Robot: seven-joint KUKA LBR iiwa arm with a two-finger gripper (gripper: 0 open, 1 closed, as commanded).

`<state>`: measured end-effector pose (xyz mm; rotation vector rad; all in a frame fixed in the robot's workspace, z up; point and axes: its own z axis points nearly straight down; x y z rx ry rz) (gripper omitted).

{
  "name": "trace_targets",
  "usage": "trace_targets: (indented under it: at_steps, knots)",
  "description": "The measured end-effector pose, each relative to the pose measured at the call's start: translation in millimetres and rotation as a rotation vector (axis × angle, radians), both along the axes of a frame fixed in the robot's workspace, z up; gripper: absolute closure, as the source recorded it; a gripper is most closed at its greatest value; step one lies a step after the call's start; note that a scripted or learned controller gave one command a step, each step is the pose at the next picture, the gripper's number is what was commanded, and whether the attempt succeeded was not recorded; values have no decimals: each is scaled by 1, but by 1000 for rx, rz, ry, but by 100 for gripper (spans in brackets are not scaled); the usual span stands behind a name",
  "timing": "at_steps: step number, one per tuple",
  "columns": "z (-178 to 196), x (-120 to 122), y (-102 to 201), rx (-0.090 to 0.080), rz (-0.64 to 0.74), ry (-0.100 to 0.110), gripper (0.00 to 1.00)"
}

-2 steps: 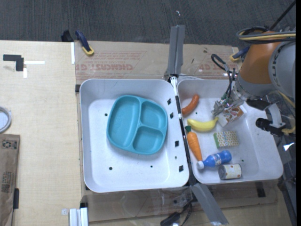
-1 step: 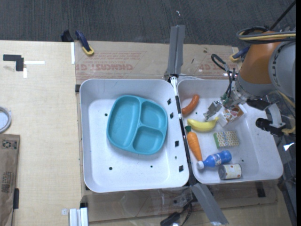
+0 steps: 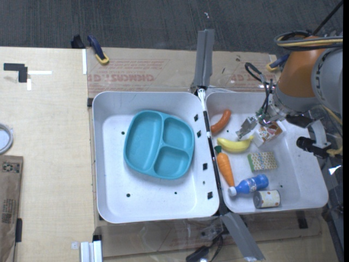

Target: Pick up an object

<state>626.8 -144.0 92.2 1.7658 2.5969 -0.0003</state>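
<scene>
gripper (image 3: 246, 126) above banana (image 3: 235, 144) (seemingly open), right bin (image 3: 305, 198)

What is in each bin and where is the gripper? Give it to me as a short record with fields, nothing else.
left bin: blue divided plate
right bin: sausage, banana, carrot, sponge, bottle with blue cap, can, small box
gripper: low over the right bin, just above the banana
held item: none seen between the fingers
arm: reaches in from the right
</scene>
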Motion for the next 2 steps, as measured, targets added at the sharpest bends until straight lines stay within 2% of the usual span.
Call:
trace_targets:
  at_steps: [1,2]
  knots:
    - [11,1,-1,-1,-2,-3,100]
    - [11,1,-1,-1,-2,-3,0]
